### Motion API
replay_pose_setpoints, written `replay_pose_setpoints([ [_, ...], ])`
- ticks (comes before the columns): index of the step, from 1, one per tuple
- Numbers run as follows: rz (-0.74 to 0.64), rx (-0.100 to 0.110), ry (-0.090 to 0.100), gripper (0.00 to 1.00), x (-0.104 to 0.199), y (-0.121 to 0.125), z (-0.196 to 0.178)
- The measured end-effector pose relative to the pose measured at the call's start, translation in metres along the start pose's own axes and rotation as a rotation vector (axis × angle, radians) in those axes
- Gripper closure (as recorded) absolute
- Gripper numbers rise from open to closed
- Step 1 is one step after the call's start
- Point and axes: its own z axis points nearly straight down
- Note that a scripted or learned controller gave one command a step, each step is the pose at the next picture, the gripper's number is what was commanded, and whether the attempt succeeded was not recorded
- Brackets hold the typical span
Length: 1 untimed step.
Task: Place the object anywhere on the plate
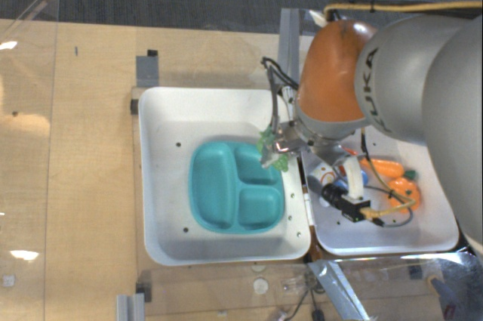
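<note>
One small green object [270,148], leafy and ragged, sits at my gripper [276,151] over the plate's [226,191] upper right compartment. I cannot tell whether it is clamped. I judge this the placing step; next comes a release onto smooth teal plastic. Carrots [386,168] lie in the right bin [434,233].

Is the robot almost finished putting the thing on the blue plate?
Nearly, it seems. Done: the arm has carried a small green object over from the right bin to the left bin. In hand: the gripper sits at the turquoise plate, at its upper right edge. Left: setting the object down on the plate and letting go.
</note>
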Motion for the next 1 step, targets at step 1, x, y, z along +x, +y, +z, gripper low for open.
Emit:
replay_pose_setpoints([
  [1, 0.002, -0.001, 0.000, 0.00, -0.0006, 0.0000, -0.0001],
])
